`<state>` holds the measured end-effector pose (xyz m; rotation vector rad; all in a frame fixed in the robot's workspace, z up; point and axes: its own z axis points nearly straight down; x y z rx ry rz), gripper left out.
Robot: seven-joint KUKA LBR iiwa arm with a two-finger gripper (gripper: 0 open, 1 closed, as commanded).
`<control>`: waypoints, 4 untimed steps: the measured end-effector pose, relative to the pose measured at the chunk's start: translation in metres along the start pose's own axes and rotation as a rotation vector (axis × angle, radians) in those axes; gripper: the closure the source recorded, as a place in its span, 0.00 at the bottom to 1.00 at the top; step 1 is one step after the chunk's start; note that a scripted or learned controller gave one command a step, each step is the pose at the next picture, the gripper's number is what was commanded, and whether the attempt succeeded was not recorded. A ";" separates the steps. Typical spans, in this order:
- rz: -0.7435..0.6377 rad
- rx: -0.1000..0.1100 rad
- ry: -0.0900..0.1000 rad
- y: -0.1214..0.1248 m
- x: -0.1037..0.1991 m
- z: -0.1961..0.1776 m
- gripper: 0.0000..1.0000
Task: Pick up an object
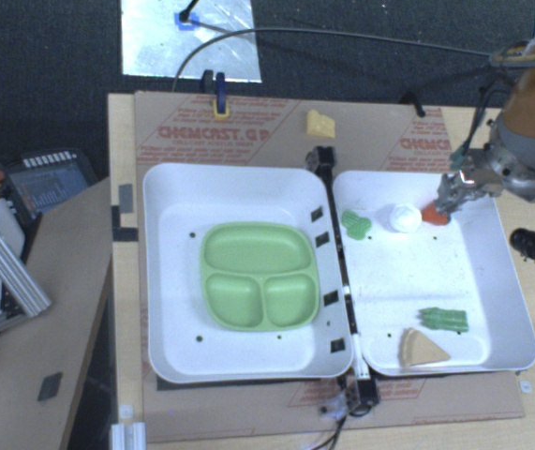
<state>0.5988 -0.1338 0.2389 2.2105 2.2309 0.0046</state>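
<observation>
1. The bench carried two shallow white bins side by side: the left bin and the right bin, joined along a dark seam running from twelve to six o'clock.
2. The arm came in from three o'clock, grey at the wrist with an orange band above it.
3. The gripper sat low over the right bin's upper rim, at about one o'clock of that bin.
4. Whether the claw was spread or pressed together could not be told — its tips were too small and blurred.
5. A red object lay just beside the gripper's tip, at its seven o'clock; contact could not be judged, and nothing was visibly pinched.
6. A white round object lay touching or nearly touching the red one, at its nine o'clock.
7. A small green object lay near the seam, at nine o'clock from the white one.
8. A green elongated object lay toward five o'clock of the right bin, well apart from the gripper.
9. A tan wedge lay just beside it, at its seven o'clock, near the bin's lower wall.
10. A green divided tray — three compartments — sat in the middle of the left bin.
11. A yellow block rested on the bench outside the bins, at twelve o'clock of the seam.
</observation>
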 end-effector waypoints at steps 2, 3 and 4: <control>0.000 0.002 0.000 -0.014 0.105 0.023 1.00; 0.000 0.004 0.001 -0.026 0.156 0.030 1.00; 0.000 0.001 0.001 -0.040 0.205 0.015 1.00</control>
